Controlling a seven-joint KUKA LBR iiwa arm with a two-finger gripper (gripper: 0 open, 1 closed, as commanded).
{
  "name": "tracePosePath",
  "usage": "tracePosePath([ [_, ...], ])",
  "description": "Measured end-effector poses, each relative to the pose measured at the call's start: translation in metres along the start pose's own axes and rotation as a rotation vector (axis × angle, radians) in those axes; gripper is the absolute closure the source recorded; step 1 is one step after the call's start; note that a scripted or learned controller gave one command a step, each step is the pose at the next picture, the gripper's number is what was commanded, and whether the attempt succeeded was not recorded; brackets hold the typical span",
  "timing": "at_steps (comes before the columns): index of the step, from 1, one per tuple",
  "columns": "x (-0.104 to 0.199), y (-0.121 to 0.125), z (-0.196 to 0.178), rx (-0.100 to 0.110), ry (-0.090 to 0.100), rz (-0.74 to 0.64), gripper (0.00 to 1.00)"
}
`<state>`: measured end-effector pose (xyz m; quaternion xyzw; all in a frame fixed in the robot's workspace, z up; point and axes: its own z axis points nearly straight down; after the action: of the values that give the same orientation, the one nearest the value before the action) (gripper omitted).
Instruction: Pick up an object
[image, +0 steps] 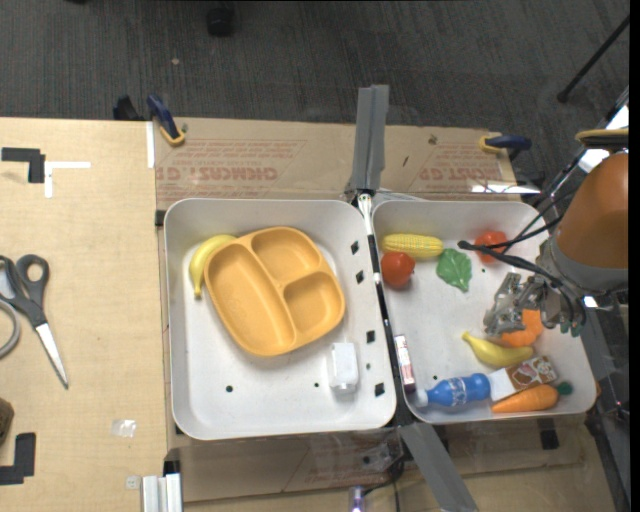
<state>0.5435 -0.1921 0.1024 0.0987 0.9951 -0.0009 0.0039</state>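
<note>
The gripper hangs low in the right white bin, at that bin's right side; whether it grips anything cannot be told from this view. Just beside it lies a small orange piece, and just below it a yellow plastic banana. Below the banana lie an orange toy carrot, a small brown packet and a blue and white bottle. Above the banana sit a green leafy toy, a yellow corn cob, a red tomato and a red-orange round toy. The left white bin holds an orange divided plate, a second yellow banana touching the plate's left edge, and a small white block.
</note>
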Motion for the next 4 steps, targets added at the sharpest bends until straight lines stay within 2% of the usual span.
tracePosePath([
  [1, 0.064, 0.029, 0.006, -0.002, -0.001, -0.35, 1.0],
  [2, 0.06, 0.029, 0.005, 0.0, -0.016, -0.35, 0.0],
  [3, 0.023, 0.085, 0.01, -0.003, 0.005, -0.147, 0.0],
  [4, -0.048, 0.089, 0.01, 0.0, 0.003, 0.167, 0.0],
])
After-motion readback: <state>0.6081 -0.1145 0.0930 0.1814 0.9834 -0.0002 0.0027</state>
